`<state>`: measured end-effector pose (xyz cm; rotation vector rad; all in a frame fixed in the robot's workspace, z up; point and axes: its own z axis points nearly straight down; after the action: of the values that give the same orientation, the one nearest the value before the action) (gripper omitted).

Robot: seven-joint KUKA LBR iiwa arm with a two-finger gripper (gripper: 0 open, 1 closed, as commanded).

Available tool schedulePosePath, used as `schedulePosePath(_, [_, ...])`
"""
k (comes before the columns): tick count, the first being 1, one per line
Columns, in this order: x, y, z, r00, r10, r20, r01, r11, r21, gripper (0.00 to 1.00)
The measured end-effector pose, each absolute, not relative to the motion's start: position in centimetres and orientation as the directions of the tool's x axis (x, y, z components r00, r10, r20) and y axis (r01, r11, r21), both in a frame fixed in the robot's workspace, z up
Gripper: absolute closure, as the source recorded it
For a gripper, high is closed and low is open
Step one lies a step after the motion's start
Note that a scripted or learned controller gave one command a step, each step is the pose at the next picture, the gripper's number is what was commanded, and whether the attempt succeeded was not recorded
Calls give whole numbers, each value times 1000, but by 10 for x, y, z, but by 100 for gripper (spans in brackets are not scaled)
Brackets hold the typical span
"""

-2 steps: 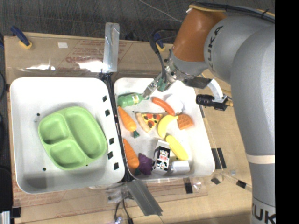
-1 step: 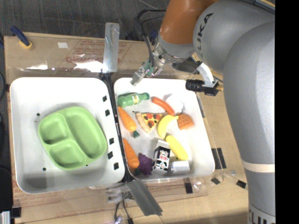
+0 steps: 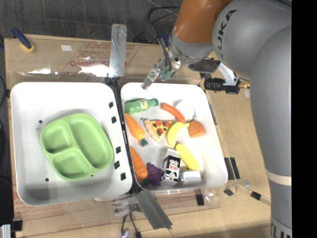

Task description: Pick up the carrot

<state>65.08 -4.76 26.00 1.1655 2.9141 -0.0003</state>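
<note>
Along the near left wall of the right bin (image 3: pixel 214 133) lies a carrot (image 3: pixel 139 164), orange and tapering, pressed close to the rim beside a dark purple toy (image 3: pixel 154 174). A second carrot (image 3: pixel 134 126) sits a little farther back by the same wall, orange with a small green stub at its near end. Both lie tight against the divider, so there is little open room on their left; to their right the bin is crowded with a pizza slice (image 3: pixel 158 128), two bananas (image 3: pixel 181 144), a black-and-white carton (image 3: pixel 172 168) whose print is too small to read, and a pale can (image 3: pixel 191 177). Farther back lie a green bottle (image 3: pixel 140 105) and a red sausage (image 3: pixel 173 111). The left bin (image 3: pixel 25 182) holds a green divided plate (image 3: pixel 76 145), with bare white floor around it. Beyond the bins' far rim the gripper (image 3: pixel 147 84) hangs over the tabletop (image 3: pixel 237 133) with nothing in it; I cannot tell how wide it stands. Part of the word KUKA reads on the grey arm (image 3: pixel 257 38).
</note>
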Motion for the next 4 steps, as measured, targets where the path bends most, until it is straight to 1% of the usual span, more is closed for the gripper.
schedulePosePath(1, [648,-108,249,-649,761,0,761,649,-2,100])
schedulePosePath(2, [638,-106,189,-511,860,3,860,511,-4,100])
schedulePosePath(3, [647,-11,236,-556,831,0,831,556,4,100])
schedulePosePath(4, [655,7,240,-773,635,-3,635,773,2,100])
